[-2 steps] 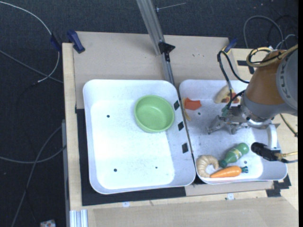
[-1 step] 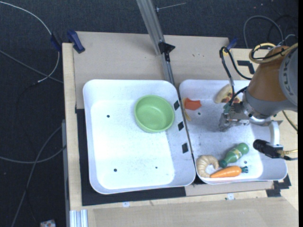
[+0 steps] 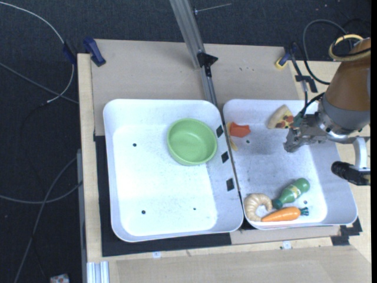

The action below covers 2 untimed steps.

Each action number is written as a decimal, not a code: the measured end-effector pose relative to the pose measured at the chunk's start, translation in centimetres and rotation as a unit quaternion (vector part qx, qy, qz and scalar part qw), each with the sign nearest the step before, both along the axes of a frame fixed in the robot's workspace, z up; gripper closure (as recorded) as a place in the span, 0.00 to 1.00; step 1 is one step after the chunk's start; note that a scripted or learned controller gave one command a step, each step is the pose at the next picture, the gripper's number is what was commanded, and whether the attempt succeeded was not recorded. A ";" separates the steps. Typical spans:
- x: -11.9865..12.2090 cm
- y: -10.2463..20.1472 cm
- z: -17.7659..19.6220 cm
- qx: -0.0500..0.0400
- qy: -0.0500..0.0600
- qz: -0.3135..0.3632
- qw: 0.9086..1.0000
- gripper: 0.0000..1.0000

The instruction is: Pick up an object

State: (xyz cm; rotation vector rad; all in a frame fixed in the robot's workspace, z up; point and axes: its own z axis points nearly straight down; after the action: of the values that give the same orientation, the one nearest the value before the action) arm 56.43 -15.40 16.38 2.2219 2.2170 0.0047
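Note:
My gripper [image 3: 293,144] hangs over the right bin [image 3: 259,164], toward its back right, just below a pizza slice toy [image 3: 280,118]. I see nothing between its fingers. A small orange-red block [image 3: 238,129] lies at the bin's back left. At the front of the bin a croissant [image 3: 257,204], a green bottle-shaped toy [image 3: 292,191] and an orange carrot [image 3: 281,214] lie close together. A green bowl [image 3: 191,141] stands upright in the left bin [image 3: 147,187], near its back right.
A slanted metal pole [image 3: 191,31] runs from the top down to the gap between the bins. Blue clamps [image 3: 93,50] hold the board's back corners. Black cables [image 3: 312,87] trail beside the arm at the right.

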 end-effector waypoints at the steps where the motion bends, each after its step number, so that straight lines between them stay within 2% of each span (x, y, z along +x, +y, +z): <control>1: -0.6 0.7 5.6 0.000 -0.001 0.002 1.000 1.00; 2: -0.5 0.8 6.6 0.000 -0.001 0.002 1.000 1.00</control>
State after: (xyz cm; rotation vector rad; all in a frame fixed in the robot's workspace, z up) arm 55.94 -14.62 22.93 2.2163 2.2204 0.0056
